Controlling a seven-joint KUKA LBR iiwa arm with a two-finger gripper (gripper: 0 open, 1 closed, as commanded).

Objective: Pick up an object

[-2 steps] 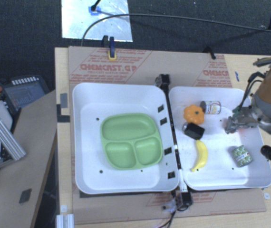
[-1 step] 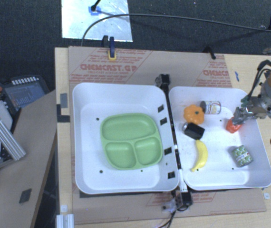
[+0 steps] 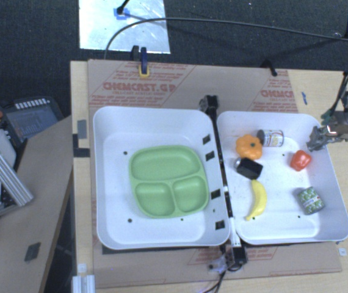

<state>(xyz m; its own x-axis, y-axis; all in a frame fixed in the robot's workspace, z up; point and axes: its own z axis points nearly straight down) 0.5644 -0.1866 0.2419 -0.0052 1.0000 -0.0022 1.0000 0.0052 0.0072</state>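
The right bin (image 3: 284, 224) holds several objects: an orange pumpkin-shaped toy (image 3: 249, 146), a small clear jar (image 3: 273, 138) lying on its side, a black block (image 3: 248, 168), a yellow banana (image 3: 258, 200), a red pepper-like toy (image 3: 300, 160) and a green patterned can (image 3: 310, 200). My gripper (image 3: 320, 138) hangs at the bin's upper right rim, just up and right of the red toy. Nothing is visibly held in it.
The left bin (image 3: 110, 163) holds a green divided plate (image 3: 166, 180). A black divider with clips (image 3: 217, 163) runs between the bins. A handheld control pendant (image 3: 30, 121) and an aluminium rail (image 3: 3, 170) lie off the bench at the left.
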